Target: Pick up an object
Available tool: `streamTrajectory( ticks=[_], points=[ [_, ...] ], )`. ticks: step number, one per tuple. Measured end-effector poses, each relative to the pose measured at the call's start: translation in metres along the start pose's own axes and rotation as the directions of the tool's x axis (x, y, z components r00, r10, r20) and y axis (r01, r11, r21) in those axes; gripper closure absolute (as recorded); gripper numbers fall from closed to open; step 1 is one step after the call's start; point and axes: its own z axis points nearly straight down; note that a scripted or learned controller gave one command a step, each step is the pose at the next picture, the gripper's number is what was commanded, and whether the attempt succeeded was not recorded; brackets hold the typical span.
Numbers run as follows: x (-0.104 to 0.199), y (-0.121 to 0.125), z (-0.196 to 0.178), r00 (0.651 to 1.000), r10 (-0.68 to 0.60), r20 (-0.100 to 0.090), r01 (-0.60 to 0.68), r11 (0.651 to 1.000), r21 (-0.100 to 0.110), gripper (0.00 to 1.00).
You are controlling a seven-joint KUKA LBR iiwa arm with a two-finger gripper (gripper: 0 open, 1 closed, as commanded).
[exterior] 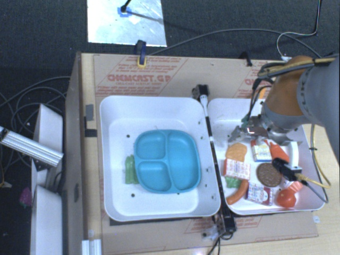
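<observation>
I am watching from far away as the arm (305,97) comes in from the right and hangs over the right bin (223,110). My gripper (254,133) is low in the back half of that bin. I cannot tell its state from here, and I see nothing held in it.

The toy food sits in a pile just in front of it. The closest piece is the orange carrot (279,152), just in front of the gripper and a bit to the right. It lies on a slant, with its long side running from back left to front right. I think the grab should go across that long side. A white packet (262,151) touches it on the left, so that could get in the way.

The left bin (114,116) holds a blue plate (167,160)
</observation>
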Motion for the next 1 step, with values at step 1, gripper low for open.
streamTrajectory(
  ticks=[1],
  points=[
    [0.0141, -0.0287, 0.0162, 1.0, 0.002, 0.001, -0.002, 1.0, -0.004, 0.0]
  ],
)
